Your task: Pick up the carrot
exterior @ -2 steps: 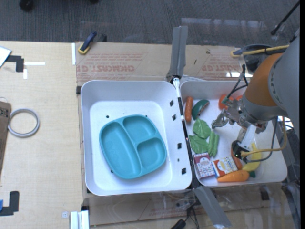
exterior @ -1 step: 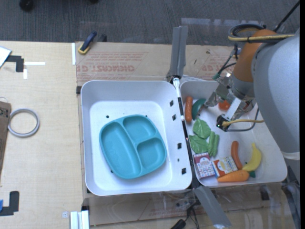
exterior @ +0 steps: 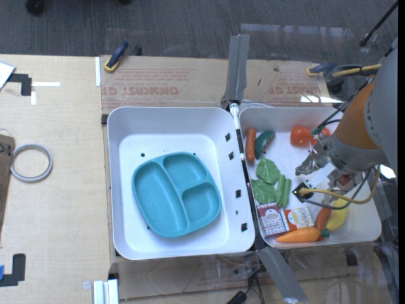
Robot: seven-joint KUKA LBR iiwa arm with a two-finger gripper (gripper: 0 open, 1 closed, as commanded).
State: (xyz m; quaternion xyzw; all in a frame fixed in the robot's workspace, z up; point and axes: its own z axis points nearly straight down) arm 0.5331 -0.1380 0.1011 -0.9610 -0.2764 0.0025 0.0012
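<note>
The long orange carrot (exterior: 297, 235) lies at the right bin's (exterior: 373, 233) near edge, beside a red-white packet (exterior: 272, 220) and yellow banana (exterior: 338, 219). The claw (exterior: 308, 177) hovers above; its grip state cannot be told.

**A:** What's around me?

**B:** Dark grey carpet floor (exterior: 190, 11) along the top, with black chair castors (exterior: 35, 5) on it at upper left.

**A:** And under my bins?

**B:** Flattened brown cardboard sheet with red print (exterior: 164, 81). A blue-and-yellow clamp (exterior: 116, 56) grips its top left edge.

**A:** To my far side?

**B:** Pale wooden tabletop (exterior: 57, 170). A grey roll of tape (exterior: 30, 162) lies flat on it, with white tape strips (exterior: 45, 86) above that. Light is even, shadows soft.
</note>
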